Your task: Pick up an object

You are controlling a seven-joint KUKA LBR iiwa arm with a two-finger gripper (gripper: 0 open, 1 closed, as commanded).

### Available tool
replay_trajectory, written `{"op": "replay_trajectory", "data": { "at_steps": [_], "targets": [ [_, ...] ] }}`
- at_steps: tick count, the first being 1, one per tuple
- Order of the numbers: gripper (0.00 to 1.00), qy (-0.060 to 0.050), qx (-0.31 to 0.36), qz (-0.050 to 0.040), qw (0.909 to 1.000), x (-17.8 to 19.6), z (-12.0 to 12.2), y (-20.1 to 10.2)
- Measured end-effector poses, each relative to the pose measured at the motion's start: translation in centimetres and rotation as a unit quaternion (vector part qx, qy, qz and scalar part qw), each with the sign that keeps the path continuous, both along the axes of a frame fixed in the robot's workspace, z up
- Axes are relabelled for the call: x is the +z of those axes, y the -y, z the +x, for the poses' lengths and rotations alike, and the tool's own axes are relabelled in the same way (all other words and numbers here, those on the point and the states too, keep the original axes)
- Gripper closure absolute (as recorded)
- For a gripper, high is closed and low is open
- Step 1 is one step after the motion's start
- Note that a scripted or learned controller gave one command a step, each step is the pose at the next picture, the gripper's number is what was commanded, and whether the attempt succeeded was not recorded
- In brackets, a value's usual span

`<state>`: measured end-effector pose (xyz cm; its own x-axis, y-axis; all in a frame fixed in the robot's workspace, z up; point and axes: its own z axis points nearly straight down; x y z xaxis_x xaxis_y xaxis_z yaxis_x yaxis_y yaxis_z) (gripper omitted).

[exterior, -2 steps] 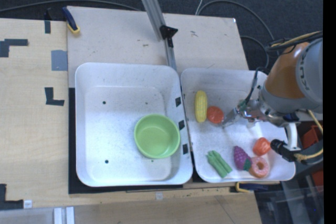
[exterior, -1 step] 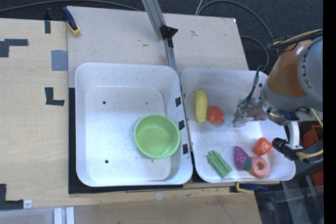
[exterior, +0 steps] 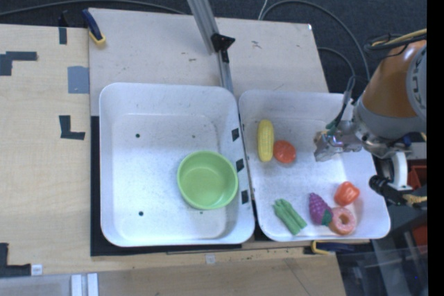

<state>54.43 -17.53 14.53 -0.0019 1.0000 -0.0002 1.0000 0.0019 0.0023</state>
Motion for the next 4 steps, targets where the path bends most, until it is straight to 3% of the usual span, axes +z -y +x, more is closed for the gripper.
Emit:
{"op": "replay_trajectory", "data": {
  "at_steps": [1, 2, 4],
  "targets": [
    [1.00, 0.001, 0.000, -0.0009, 1.0000, 6.3, 0.3, 0.3],
    [1.00, 0.001, 0.000, -0.0006, 1.0000, 10.2, 0.4, 0.2],
    [1.00, -0.002, 0.002, 0.0005, 1.0000, 9.9, 1.0, -9.7]
  ]
}}
